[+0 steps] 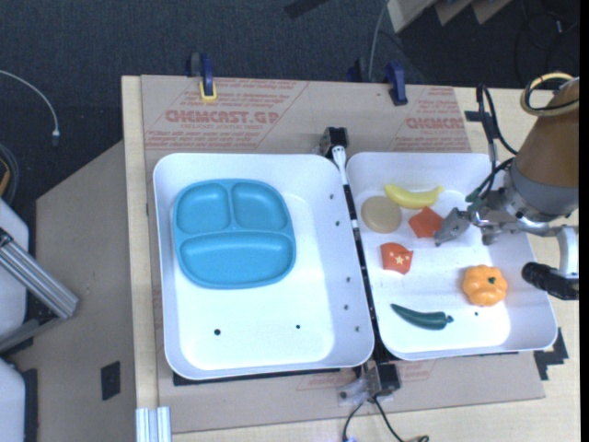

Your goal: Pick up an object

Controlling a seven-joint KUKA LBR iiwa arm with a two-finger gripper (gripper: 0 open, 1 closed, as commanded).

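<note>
Orange and grey at the right edge of the frame, the arm (550, 159) leans in over the right bin (515, 337), its wrist angled down and toward the left. The gripper (457, 226) sits low over the upper middle of that bin, its two dark fingers spread apart with nothing between them. The tips hang just right of an orange-red block (424, 223), close to it, though contact cannot be made out.

Other pieces lie in the same bin. A yellow banana (412, 194) rests near the upper rim, above the block. A tan round disc (380, 215) sits just left of the block, touching or nearly touching the banana's left end. Below these, a red piece with a pale mark (397, 258) lies left of centre. An orange pumpkin (484, 284) stands toward the lower right, below the gripper and well apart from it. A dark green pepper (421, 317) lies along the lower part of the bin.

At the left of the frame, the left bin (313, 339) carries a blue divided plate (236, 233) in its upper half.
</note>
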